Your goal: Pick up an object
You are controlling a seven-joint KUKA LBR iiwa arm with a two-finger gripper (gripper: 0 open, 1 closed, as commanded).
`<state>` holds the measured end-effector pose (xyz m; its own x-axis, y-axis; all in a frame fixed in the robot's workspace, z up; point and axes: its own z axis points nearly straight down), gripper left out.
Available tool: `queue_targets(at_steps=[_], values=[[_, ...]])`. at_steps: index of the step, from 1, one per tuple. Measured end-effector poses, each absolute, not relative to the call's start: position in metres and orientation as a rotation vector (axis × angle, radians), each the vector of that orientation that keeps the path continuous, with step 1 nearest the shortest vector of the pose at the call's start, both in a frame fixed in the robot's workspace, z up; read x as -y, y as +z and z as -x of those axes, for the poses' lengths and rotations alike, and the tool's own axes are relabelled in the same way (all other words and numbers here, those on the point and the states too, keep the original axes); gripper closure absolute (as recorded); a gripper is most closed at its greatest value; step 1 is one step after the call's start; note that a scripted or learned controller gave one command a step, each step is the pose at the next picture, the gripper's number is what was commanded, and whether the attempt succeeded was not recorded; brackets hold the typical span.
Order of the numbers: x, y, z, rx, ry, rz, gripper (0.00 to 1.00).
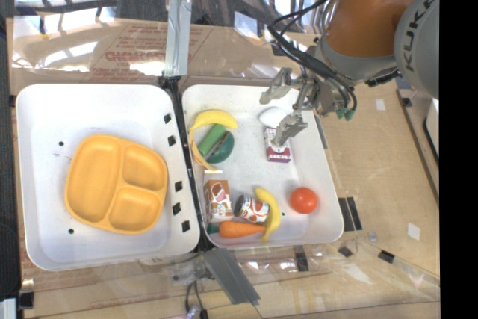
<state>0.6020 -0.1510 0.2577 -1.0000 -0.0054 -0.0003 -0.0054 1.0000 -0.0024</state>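
Upper right of frame: the end effector point(285, 107) hangs spread wide (gripping nothing) above the small red-and-white carton point(278, 146) in the right white bin point(328, 194).

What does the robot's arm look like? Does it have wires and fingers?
The arm is big, round and grey, with a shiny orange band above its wrist and dark letters on the grey part. Black cables loop along it down to the gripper, which is grey metal and has two thin fingers.
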Motion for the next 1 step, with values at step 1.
queue_targets(at_steps=[1], values=[[0.1556, 0.1074, -0.6537, -3.152, 0.005, 0.064, 0.0]])
